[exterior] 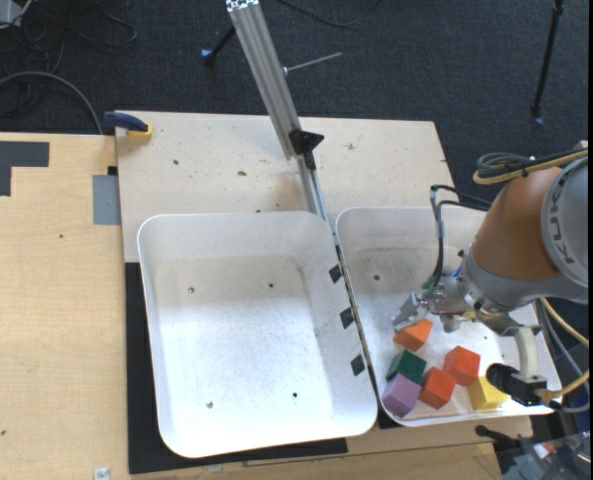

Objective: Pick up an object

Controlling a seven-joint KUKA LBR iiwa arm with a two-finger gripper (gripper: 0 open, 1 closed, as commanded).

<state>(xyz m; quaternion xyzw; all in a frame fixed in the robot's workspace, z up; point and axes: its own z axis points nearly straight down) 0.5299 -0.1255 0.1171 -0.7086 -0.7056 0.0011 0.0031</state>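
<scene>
The arm (pixel 536 238) is seen reaching in over the right bin (pixel 376 238), with the jaws (pixel 421 318) lowered to the cluster of blocks in that bin's near corner. An orange block (pixel 413 335) lies directly under the jaws, apparently touched by them; whether it is actually clamped cannot be told, and the spread of the jaws cannot be made out from this slant. Just beside it lie a green block (pixel 410 364), a purple block (pixel 401 395), two red blocks (pixel 462 364) (pixel 437 387) and a yellow block (pixel 484 395), all close together. The left bin (pixel 176 258) sits alongside on the tabletop (pixel 216 158). The step in hand is judged to be the descent or closing on the orange block. Next, a firm closure would be called for, followed by a straight lift, so that the crowded neighbours are not dragged along
</scene>
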